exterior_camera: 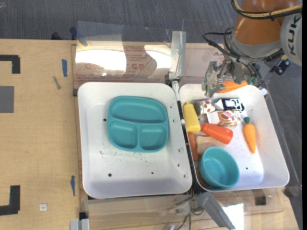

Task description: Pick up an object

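My gripper (219, 86) hangs over the back edge of the right bin (274, 153). It is shut on a small orange carrot-like piece (235, 86) that sticks out to the right from between the fingers, level with the bin's back rim. Below it in the right bin lie a black-and-white carton (231, 104), a brown-and-white box (229, 117), a yellow bottle (192, 117), a red-orange pepper (218, 133), a second carrot (250, 134) and a teal bowl (219, 166).
The left bin (91, 128) bears a teal divided plate (138, 123). A clear plastic screen (124, 56) and a metal post (177, 54) stand behind the bins. The arm's orange band (261, 13) and cables (225, 42) hang over the back right corner.
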You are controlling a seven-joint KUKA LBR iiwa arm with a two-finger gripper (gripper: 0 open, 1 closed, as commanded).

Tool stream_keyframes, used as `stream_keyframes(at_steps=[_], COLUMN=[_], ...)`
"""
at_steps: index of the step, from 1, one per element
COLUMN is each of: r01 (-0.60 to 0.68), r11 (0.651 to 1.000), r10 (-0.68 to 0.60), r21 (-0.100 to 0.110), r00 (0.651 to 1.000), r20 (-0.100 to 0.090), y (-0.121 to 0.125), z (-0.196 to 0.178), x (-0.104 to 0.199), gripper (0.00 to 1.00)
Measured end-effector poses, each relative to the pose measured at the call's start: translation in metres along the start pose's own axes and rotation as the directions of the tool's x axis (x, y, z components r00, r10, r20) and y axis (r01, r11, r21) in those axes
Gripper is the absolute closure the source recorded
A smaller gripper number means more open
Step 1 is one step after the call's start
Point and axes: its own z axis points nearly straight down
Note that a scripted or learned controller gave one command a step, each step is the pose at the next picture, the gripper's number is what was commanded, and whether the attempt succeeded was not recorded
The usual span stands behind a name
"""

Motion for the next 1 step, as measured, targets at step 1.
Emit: stream_keyframes(at_steps=[1], r01=[0.403], r11=[0.915], r10=[-0.403], r21=[-0.01], r00=[0.915], r20=[-0.016], y=[-0.0346], z=[0.0399], x=[0.0281], gripper=[1.0])
